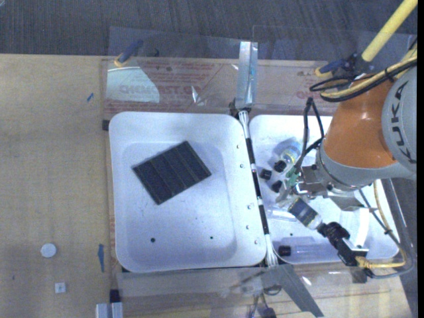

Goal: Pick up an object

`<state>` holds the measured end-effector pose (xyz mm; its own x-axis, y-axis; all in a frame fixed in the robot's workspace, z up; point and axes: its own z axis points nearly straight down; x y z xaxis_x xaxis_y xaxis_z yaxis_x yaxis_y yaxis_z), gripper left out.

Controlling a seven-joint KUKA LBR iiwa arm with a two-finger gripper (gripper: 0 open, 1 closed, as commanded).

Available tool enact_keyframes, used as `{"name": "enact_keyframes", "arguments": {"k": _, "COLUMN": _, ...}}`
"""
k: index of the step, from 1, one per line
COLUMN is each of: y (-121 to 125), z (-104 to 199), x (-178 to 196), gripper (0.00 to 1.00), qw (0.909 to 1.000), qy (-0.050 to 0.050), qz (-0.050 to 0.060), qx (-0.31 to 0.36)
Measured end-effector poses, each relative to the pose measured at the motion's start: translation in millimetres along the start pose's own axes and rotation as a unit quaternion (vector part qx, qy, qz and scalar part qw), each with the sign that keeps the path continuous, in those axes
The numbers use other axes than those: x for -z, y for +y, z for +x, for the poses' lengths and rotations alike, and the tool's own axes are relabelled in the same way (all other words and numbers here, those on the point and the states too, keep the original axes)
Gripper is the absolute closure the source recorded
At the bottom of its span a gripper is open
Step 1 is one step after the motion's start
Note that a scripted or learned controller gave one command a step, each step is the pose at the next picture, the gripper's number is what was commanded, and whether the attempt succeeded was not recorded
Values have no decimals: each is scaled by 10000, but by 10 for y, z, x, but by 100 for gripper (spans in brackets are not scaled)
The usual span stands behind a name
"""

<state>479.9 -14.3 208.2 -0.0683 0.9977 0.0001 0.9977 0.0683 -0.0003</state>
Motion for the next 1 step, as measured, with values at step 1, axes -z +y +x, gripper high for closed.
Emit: {"name": "enact_keyframes", "arguments": {"k": 1, "y": 380, "z": -311, "x": 165, "gripper": 100, "qw": 9998, "qy": -6, "qz": -6, "qx": -189}}
